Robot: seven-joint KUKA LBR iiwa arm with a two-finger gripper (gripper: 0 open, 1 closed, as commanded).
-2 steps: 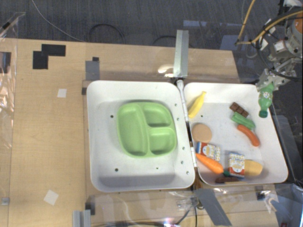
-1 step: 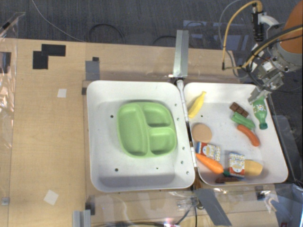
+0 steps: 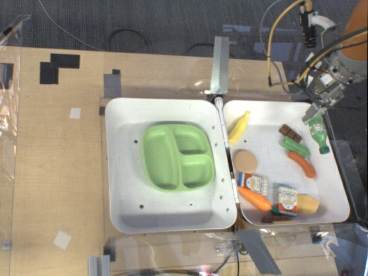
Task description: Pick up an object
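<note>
My gripper hangs over the back right corner of the right bin, reaching in from the upper right. Its tip meets the top end of a small green bottle with a white label, which lies along the bin's right wall. The view does not show whether the bottle is gripped. Other objects in this bin are a yellow banana, a brown chocolate bar, a green pepper, an orange sausage, a tan round cookie, a carrot and two small cartons.
The left bin holds a light green divided plate. A metal post stands behind the seam between the bins. Yellow and black cables loop above the arm's wrist at the top right.
</note>
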